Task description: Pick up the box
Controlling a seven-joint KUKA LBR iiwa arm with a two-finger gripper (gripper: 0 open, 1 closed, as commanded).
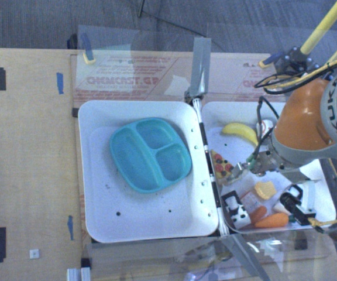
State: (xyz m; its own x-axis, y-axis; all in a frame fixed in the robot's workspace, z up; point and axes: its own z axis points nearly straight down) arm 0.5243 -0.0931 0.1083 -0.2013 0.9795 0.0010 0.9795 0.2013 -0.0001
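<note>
Closest to the camera, an orange carrot (pixel 272 220) lay along the near wall of the right bin (pixel 233 107), with a black-and-white object (pixel 236 207) just to its left in the near-left corner. Between these 2 and a little farther back sat a small pale reddish packet (pixel 251 199), and just beyond it a yellow wedge-shaped piece (pixel 265 189).

The box (pixel 220 164), small and printed with red and coloured spots, lay flat against the left wall of the right bin, about midway between the near and far sides. A yellow banana (pixel 241 132) rested farther back, toward the far wall, apart from the box.

The arm (pixel 306 124), grey with its orange band, reached in from the right and hung over the right bin. The gripper (pixel 255 164) pointed left and sat just to the right of the box, near it; whether it touched the box could not be made out. Whether the gripper was spread or closed together could not be told either, and nothing was seen held in it.

In the left bin (pixel 92 215), 1 teal plate (pixel 151 154) with 3 compartments lay slightly toward the far side. Both bins stood side by side on the wooden bench (pixel 28 157).
</note>
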